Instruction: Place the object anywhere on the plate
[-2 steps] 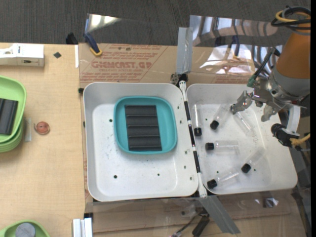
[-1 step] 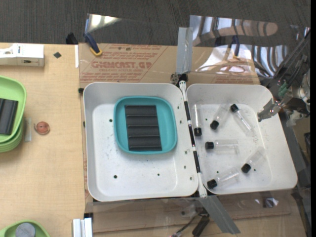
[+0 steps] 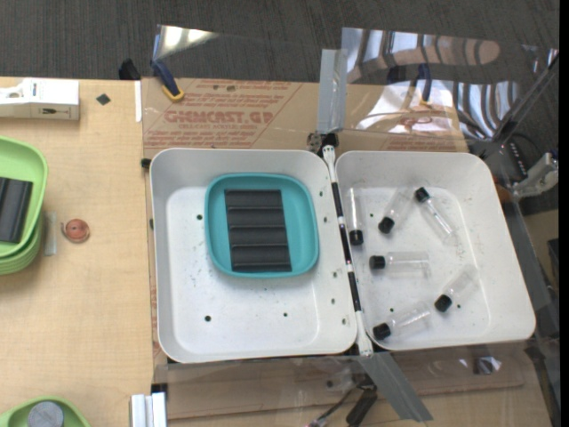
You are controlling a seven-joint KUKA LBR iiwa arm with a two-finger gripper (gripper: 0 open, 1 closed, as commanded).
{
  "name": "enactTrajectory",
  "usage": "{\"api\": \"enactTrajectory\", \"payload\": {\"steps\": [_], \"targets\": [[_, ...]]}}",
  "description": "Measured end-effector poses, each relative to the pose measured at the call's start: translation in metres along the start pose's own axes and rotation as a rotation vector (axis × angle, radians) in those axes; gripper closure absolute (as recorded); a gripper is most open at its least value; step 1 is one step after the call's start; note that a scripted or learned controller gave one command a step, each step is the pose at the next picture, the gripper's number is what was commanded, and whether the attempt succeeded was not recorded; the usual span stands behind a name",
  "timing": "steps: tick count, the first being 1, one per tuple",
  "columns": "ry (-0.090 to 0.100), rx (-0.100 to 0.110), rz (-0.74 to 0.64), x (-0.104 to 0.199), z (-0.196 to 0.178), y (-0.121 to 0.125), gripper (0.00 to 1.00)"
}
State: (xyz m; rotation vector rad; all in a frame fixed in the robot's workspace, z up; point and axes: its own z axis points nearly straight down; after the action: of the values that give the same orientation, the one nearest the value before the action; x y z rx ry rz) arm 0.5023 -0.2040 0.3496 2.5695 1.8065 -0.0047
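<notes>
A teal square plate (image 3: 262, 225) with a dark ribbed insert lies in the left white bin (image 3: 178, 265). Several clear plastic tubes with black caps lie scattered in the right white bin (image 3: 498, 238): one (image 3: 432, 209) near the top, one (image 3: 400, 261) in the middle, one (image 3: 402, 321) at the bottom, others at the left wall and lower right.
A cardboard sheet (image 3: 231, 109) lies behind the bins. On the wooden bench to the left stand a green tray (image 3: 22, 207), a small brown disc (image 3: 76, 229) and a white box (image 3: 40, 99). Clear panels rise at the back right.
</notes>
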Motion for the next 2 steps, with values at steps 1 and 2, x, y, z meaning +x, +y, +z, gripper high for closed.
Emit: {"api": "enactTrajectory", "payload": {"steps": [1, 2], "targets": [[0.0, 0.0, 0.099, -0.019, -0.031, -0.019, 0.0], [-0.001, 0.002, 0.211, -0.019, -0.064, -0.019, 0.0]]}}
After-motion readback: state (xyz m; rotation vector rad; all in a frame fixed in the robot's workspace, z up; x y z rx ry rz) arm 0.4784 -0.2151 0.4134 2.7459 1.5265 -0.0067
